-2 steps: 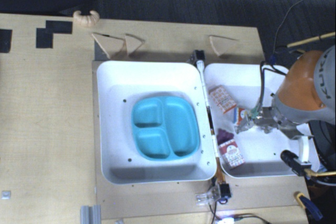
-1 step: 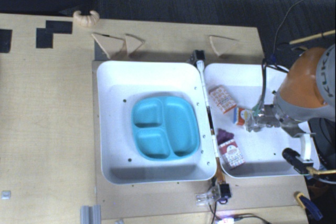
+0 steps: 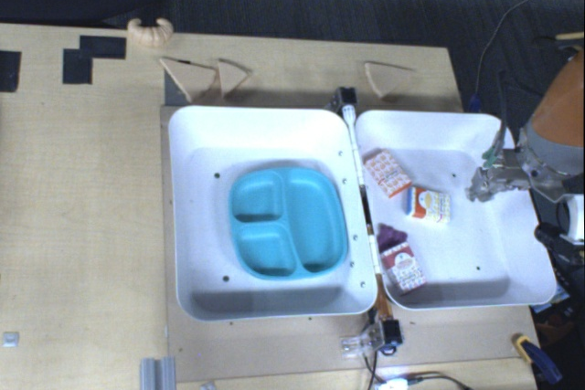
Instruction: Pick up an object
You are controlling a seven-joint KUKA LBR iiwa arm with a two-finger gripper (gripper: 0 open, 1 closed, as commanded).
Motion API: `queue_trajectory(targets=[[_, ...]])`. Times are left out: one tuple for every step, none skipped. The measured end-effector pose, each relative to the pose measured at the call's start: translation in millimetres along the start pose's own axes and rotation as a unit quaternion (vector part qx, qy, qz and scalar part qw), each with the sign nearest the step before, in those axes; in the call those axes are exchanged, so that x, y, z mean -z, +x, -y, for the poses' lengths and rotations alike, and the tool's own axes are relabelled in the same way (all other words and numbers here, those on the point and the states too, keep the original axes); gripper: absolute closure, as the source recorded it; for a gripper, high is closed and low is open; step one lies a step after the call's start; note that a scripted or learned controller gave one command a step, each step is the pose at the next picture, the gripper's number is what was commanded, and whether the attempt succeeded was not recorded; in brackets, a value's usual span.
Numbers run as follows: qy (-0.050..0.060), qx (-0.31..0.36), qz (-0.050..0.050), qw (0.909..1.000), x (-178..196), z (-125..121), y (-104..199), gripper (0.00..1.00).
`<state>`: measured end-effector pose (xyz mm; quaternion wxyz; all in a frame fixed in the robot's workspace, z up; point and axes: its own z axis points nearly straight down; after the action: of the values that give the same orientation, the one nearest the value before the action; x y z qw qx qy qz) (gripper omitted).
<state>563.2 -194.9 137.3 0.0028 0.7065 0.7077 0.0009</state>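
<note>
The right bin (image 3: pixel 475 137) holds a red-and-white patterned packet (image 3: pixel 387 172) near its left wall, a small white-and-orange carton (image 3: pixel 429 205) in the middle, a purple item (image 3: pixel 392 237), and a red-and-white packet (image 3: pixel 403 268) at the front left. My gripper (image 3: pixel 482 187) hangs over the right side of this bin, a little right of the carton and apart from it. Nothing shows between its fingers.
The left bin (image 3: pixel 196 187) carries a blue divided tray (image 3: pixel 287 220). A black divider (image 3: pixel 358 178) runs between the bins. Cables and a clip (image 3: pixel 384 338) lie at the bench's front edge. Wooden brackets (image 3: pixel 206 73) stand behind the bins.
</note>
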Motion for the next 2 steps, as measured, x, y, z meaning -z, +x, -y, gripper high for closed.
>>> queue_trajectory(targets=[[0.000, 0.003, -0.002, 1.0000, 30.4, -62.9, 62.7, 1.00], [0.001, 0.001, 0.000, 1.0000, 20.2, -13.5, -10.3, 1.00]])
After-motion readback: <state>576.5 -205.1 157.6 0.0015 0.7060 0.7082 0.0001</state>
